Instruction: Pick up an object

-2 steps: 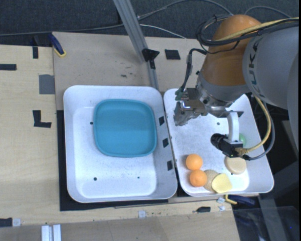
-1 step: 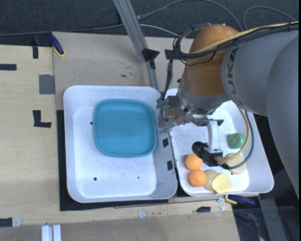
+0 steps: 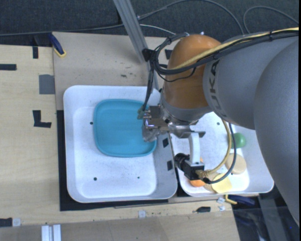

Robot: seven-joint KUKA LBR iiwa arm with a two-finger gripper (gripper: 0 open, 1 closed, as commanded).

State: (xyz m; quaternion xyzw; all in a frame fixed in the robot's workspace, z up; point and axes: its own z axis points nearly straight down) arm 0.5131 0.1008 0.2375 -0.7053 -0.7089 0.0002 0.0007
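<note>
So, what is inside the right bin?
In the right bin lie a green ball, a yellow thing and an orange thing. The arm covers the bin's upper part, so anything there is hidden.

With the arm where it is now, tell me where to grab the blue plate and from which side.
Grip the blue plate by its raised rim, coming straight down from above. It lies flat in the left bin, so only the edge gives two fingers something to pinch. Its left or near edge looks best: both stand clear of the bin walls, while the arm covers the right edge.
</note>
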